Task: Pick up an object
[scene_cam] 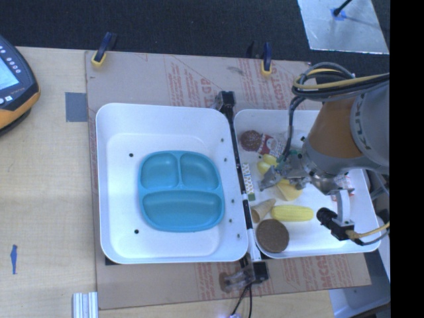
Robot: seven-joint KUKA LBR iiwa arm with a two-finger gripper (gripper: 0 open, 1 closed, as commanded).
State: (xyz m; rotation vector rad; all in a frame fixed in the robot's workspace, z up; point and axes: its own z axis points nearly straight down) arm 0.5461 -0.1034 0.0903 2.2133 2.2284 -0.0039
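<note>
We see our pincer (286,169) low in the right white bin (361,240) among small yellow toy pieces (289,189); its state we cannot tell. The yellow plastic corn cob (292,212) lies just below, long axis left-right.

Scene viewed by 1 fixed camera above bench (46,177), looking down at slant. Both white bins framed side by side: left bin (112,177), right bin (361,240). Arm (344,131) seen entering from right. Moderate distance; dark floor visible along top.
</note>
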